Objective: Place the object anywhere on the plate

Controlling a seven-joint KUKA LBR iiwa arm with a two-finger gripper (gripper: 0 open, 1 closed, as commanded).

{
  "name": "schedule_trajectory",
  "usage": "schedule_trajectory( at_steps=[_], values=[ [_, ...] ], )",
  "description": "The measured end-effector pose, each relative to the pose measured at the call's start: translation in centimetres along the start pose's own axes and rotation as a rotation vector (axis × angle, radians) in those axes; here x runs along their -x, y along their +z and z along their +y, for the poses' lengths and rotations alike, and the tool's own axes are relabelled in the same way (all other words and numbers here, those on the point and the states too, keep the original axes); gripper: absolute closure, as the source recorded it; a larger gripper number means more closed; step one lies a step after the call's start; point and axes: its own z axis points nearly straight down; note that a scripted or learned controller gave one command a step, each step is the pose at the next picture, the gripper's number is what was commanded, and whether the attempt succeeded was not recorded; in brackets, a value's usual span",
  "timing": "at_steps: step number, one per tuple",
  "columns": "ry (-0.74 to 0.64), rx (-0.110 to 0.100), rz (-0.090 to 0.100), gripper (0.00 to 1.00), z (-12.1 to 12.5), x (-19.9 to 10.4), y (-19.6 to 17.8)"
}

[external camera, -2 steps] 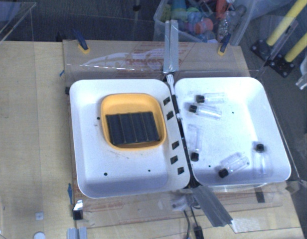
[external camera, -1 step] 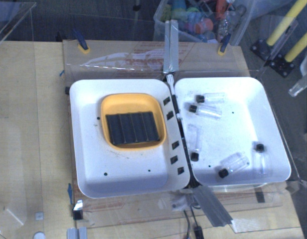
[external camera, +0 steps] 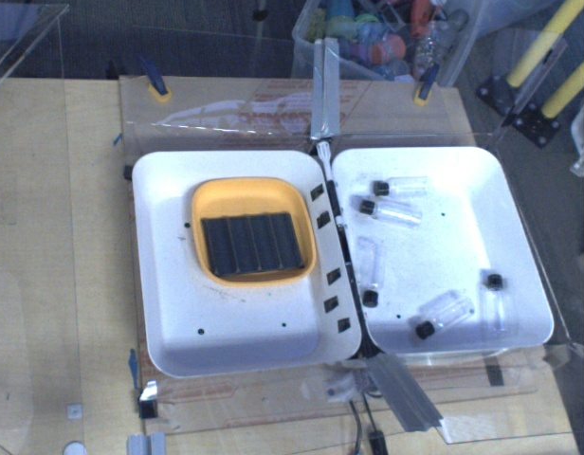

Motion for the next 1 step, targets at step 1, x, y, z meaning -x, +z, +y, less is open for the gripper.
schedule_trajectory(
  at_steps=[1],
  values=[
    [-0.191, -0.001, 0.007, 0.00, -2.17, -2.40, -0.02]
  ],
)
